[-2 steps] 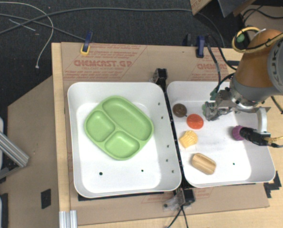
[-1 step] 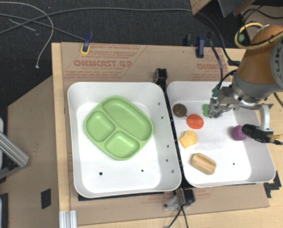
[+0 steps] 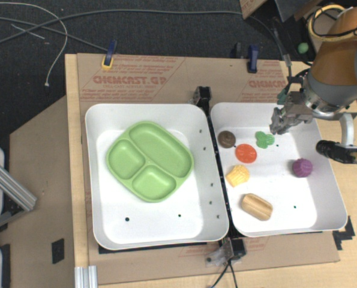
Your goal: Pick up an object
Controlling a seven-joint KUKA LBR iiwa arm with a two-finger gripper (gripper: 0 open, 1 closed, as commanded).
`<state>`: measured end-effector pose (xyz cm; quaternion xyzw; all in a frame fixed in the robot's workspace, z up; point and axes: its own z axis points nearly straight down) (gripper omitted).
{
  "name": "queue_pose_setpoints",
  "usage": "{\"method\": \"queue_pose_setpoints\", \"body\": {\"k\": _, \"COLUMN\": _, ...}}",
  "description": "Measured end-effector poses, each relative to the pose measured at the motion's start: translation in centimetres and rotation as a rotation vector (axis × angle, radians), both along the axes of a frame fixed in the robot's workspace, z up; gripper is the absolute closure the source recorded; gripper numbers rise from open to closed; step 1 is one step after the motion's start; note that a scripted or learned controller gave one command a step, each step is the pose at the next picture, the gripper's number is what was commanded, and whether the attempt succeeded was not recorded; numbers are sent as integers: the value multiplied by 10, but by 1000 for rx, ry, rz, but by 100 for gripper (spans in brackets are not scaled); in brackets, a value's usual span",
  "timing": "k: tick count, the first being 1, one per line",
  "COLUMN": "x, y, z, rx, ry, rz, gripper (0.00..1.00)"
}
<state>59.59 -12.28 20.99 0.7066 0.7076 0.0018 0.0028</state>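
In the right bin (image 3: 322, 212) lie several small toy foods: a brown ball (image 3: 227, 138), a green leafy piece (image 3: 264, 140), an orange-red round piece (image 3: 246, 153), a yellow corn-like piece (image 3: 238, 175), a tan bread roll (image 3: 256, 206) and a purple piece (image 3: 302, 167). My gripper (image 3: 278, 125) hangs over the bin's back part, just right of and above the green piece. Nothing shows between its fingers.
The left bin (image 3: 106, 221) holds a green divided plate (image 3: 149, 160). A black divider clamp (image 3: 201, 95) sits at the back between the bins. Blue clamps (image 3: 110, 54) (image 3: 252, 59) pin the cardboard base. A black fitting (image 3: 337, 152) juts in by the right bin's right rim.
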Motion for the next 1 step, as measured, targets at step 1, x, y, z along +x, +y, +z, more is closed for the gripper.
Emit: {"method": "queue_pose_setpoints", "body": {"k": 1, "x": 1, "y": 0, "z": 29, "rx": 1, "ry": 1, "rz": 0, "gripper": 100}}
